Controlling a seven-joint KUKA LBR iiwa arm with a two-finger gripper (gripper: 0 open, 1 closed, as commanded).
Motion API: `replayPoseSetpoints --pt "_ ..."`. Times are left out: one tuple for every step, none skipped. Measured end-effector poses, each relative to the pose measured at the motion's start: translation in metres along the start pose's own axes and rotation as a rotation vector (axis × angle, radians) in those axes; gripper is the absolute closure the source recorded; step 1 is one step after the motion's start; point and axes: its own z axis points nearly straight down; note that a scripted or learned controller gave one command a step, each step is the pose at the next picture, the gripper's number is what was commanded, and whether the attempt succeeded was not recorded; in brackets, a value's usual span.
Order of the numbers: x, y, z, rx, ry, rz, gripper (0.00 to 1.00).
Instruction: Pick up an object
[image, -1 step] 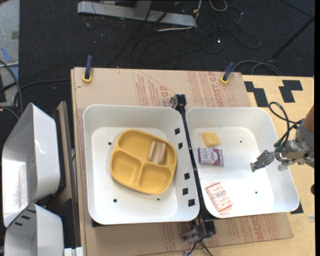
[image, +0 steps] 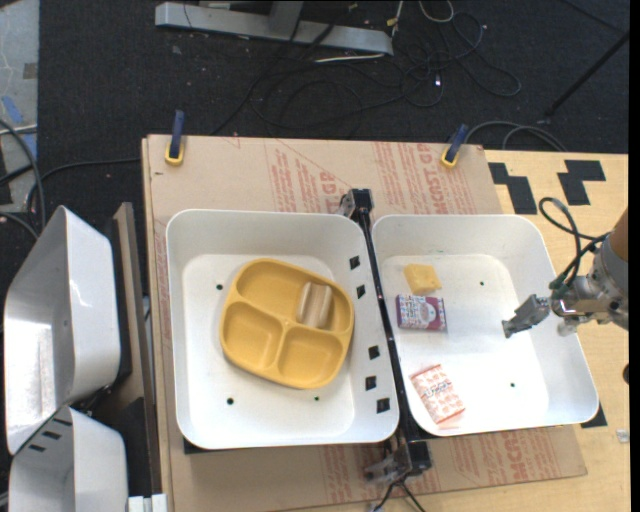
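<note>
Nearest the lens, a red-and-white packet (image: 438, 392) lies flat at the front of the right bin (image: 560, 330), w/ a purple packet (image: 421, 312) and a yellow block (image: 422, 278) behind it toward the bin's middle, all three loose and apart, likely scattered so a program can try any as the object to pick. Left bin (image: 190, 330) holds a yellow divided plate (image: 262, 340) w/ a tan cylinder (image: 317, 303) resting in its upper-right compartment. Gripper (image: 524, 318) hangs over the right bin's right side, well apart from every item, nothing in it; whether it is spread or closed can't be told at this res. Arm is cut off at the right edge, so approx. pose is unclear. Packet print is too small to read. Both bins sit on a cardboard-covered bench (image: 300, 170).
</note>
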Motion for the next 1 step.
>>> replayPoseSetpoints --pt "0.0004 -0.0074 0.0457 0.004 0.002 0.004 0.0"
